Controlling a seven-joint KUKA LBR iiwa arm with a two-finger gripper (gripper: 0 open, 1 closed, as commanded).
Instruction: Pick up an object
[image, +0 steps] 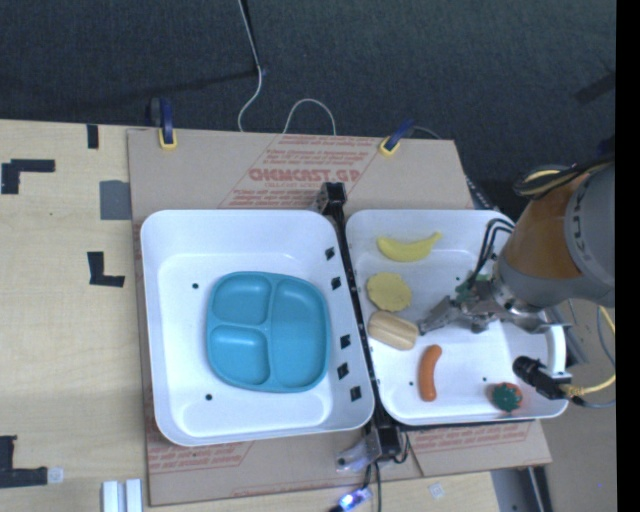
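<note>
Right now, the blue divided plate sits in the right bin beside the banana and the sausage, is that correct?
Not quite: the blue divided plate sits in the left bin, alone. The banana and sausage lie in the right bin, as the camera view shows.

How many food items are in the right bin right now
5: a banana at the back, a yellow cookie below it, a bread roll by the divider, a sausage in front, a green-red piece front right. The arm may hide more.
</note>
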